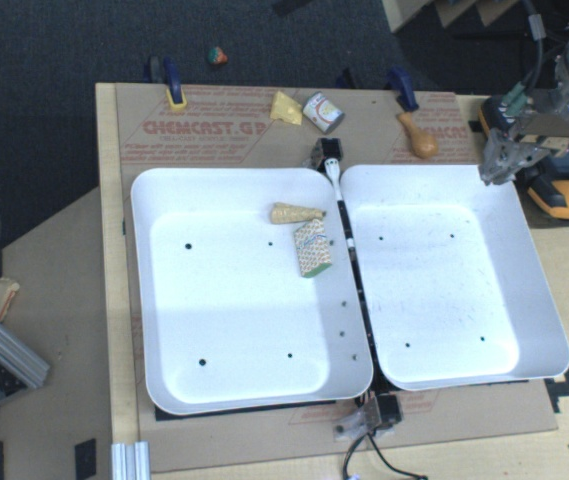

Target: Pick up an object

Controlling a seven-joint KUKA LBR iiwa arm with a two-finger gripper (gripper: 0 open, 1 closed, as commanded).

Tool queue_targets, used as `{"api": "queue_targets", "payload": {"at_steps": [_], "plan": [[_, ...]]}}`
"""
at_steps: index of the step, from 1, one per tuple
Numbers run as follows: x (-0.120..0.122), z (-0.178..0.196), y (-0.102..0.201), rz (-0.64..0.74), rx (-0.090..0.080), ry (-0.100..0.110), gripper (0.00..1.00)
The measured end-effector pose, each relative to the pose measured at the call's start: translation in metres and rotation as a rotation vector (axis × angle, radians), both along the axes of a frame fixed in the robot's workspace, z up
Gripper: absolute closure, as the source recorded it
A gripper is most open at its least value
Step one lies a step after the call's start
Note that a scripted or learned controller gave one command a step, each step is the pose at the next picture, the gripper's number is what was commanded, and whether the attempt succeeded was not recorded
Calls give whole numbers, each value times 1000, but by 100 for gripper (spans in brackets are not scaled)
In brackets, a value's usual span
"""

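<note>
Patterned packet (312,247) is lying in our left bin (164,298), touching a tan cone (296,213) just above. Our tool (497,166) is hovering over the right bin's (524,298) far corner; we cannot tell its state.

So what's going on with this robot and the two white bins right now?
The arm's gripper hovers at the far right corner of the right bin, holding nothing that can be seen. In the left bin lie a tan cone-shaped piece and a patterned packet, touching. Nothing is picked up yet.
</note>
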State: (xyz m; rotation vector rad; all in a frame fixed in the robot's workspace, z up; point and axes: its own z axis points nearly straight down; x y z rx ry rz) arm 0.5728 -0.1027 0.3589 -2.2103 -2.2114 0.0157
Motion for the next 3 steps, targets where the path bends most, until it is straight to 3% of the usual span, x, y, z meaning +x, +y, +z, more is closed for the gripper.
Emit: {"api": "queue_targets", "payload": {"at_steps": [1,2,3], "plan": [[-29,41,-18,-2,-5,-23,100],[-66,-103,17,0,1,0,100],[-29,24,85,9,-2,-35,100]]}}
